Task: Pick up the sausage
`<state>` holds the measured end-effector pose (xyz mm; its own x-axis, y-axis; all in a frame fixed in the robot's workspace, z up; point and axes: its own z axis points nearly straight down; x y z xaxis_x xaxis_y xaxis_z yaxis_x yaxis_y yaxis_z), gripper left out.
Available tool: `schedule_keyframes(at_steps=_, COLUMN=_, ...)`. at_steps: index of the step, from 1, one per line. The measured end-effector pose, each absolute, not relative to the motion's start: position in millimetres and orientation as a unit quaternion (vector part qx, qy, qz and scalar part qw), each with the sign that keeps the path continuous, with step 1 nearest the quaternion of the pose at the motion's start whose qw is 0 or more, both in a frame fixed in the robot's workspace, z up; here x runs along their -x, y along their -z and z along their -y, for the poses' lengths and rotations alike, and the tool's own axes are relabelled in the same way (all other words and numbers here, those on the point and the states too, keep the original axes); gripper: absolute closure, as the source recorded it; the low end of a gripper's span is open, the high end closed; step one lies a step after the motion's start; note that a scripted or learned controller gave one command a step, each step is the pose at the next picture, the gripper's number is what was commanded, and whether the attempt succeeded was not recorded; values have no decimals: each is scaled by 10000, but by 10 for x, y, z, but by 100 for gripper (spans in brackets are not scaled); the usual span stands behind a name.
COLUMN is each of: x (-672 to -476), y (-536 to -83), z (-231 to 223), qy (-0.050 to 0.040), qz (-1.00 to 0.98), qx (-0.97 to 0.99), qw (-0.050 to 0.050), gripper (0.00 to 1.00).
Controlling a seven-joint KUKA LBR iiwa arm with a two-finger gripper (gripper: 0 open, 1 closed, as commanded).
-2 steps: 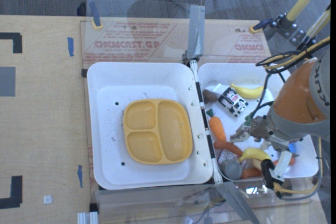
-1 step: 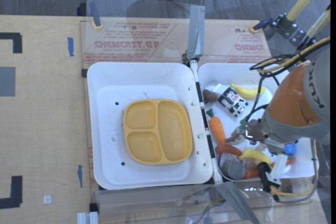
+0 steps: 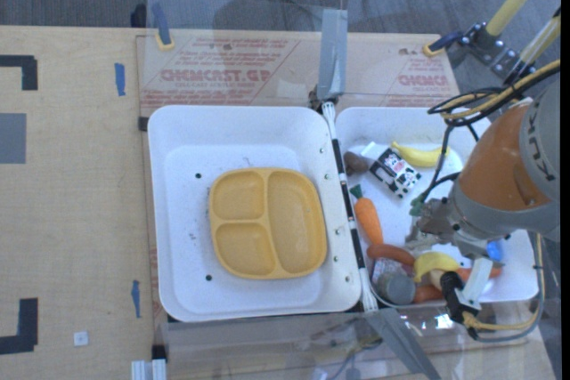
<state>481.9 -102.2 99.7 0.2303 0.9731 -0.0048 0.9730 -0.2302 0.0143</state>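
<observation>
The sausage (image 3: 390, 253), a reddish-brown link, lies in the front part of the right bin (image 3: 525, 280), just below an orange carrot (image 3: 368, 221). My gripper (image 3: 428, 225) hangs low over this bin, a little above and to the right of the sausage's right end, beside a yellow toy fruit (image 3: 436, 263). The grey and orange wrist covers the bin's right half. Nothing is visibly held.
The right bin also holds a banana (image 3: 419, 154), a black-and-white box (image 3: 394, 171), a brown piece (image 3: 356, 162), a grey object (image 3: 398, 287) and a blue piece (image 3: 495, 251). In the left bin (image 3: 178, 191) lies a yellow divided plate (image 3: 267, 222). Cables trail near the right bin's front right corner.
</observation>
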Motion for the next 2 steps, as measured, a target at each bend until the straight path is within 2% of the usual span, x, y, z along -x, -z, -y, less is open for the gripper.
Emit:
schedule_keyframes(at_steps=1, x=-4819, y=-996, z=1020, qy=-26, qz=-6205, qx=-7842, qw=69, gripper=0)
schedule_keyframes(at_steps=2, x=-4824, y=-892, z=1229, qy=-34, qz=-6821, qx=-7313, qw=25, gripper=0)
